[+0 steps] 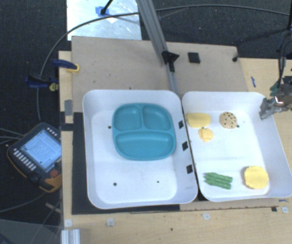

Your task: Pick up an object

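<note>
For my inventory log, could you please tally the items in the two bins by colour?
Yellow: 3, one large piece, one small piece, one round piece
Green: 1, beans
Tan: 1, cookie
Blue: 1, divided plate
Total: 6

A handheld control pendant [36,155] lies left of the bench [135,65], beside blue-and-yellow clamps [64,65].
</note>
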You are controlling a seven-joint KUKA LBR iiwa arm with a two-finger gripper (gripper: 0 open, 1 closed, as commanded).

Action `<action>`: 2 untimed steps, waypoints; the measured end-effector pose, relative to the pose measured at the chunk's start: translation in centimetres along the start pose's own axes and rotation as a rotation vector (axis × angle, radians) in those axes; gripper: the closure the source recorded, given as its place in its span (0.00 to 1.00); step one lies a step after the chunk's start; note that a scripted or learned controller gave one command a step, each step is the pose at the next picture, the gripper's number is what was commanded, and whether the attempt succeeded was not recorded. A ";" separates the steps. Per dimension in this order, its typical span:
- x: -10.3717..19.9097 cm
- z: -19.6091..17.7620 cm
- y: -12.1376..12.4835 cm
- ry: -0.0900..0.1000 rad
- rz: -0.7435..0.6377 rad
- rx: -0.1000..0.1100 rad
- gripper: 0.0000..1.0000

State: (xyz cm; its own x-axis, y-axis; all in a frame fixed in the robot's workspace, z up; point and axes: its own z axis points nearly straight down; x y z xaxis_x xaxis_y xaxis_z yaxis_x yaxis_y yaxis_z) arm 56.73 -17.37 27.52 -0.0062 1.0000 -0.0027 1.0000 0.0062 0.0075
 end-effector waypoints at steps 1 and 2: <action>5.1 0.8 0.7 0.004 -0.004 0.005 1.00; 10.9 0.9 2.2 0.005 -0.005 0.004 1.00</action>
State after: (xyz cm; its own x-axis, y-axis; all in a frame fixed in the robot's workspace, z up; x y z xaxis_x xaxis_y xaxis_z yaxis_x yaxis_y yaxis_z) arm 58.83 -6.51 26.61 -0.0111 0.9999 0.0020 0.9999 0.0111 0.0034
